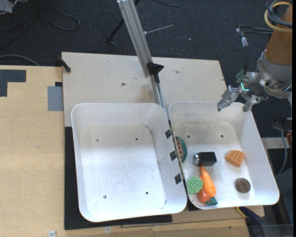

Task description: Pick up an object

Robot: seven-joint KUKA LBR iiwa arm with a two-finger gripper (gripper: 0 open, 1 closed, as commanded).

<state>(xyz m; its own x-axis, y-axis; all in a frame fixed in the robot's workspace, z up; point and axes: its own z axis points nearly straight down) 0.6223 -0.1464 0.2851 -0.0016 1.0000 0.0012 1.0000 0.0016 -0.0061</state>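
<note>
Spread-fingered, the tool [238, 99] hangs over the right bin's [259, 139] far edge, gripping nothing. Toy carrot [207, 181], waffle [235, 157], black block [205, 158] and brown disc [243, 184] lie near its front.

Matt white plastic bins [89, 113], scuffed and speckled; pale wood-grain bench [24, 147]; ribbed metal rail [136, 33].

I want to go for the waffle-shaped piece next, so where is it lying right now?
The waffle-shaped piece lies in the right bin, toward its right wall, right of the black block and above the brown disc.
</note>
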